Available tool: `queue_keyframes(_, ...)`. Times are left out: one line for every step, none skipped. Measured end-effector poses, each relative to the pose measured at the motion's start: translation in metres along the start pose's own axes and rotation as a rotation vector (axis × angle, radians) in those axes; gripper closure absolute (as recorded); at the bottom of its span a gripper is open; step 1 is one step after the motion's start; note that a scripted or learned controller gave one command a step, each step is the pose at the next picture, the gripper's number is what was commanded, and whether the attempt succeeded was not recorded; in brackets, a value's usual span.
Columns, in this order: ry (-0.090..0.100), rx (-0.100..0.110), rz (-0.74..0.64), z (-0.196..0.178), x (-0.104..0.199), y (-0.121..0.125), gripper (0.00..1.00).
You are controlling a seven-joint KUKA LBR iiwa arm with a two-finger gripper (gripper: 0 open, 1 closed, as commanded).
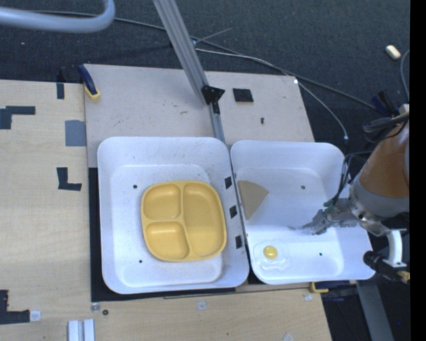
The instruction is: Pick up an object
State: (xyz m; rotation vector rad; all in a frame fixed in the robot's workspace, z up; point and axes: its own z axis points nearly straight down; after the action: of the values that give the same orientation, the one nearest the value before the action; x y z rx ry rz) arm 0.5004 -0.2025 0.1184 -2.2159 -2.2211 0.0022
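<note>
Lay flat in the right bin (293, 156): one fried egg (271, 254), white with yellow yolk. Counted one yellow divided plate (183, 220), one tan wedge (251, 196). Could not tell the gripper's (318, 225) state.

Lighting evenly, fairly bright | glaring mildly off white bins (166, 150) | casting soft shadow under arm (386, 176) in right bin | blurring grey bar (60, 16) at top left | softening fine detail throughout

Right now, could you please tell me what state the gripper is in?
Gripper: low inside the right bin; whether it is open or closed cannot be told, and nothing is seen held in it.
</note>
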Motion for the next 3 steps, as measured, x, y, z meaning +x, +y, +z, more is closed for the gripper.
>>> queue_keyframes(-0.002,-0.006,0.000,-0.052,0.010,-0.004,1.00)
queue_keyframes(-0.003,-0.006,0.001,-0.087,0.010,-0.003,1.00)
queue_keyframes(-0.001,-0.002,-0.003,-0.080,0.061,-0.001,1.00)
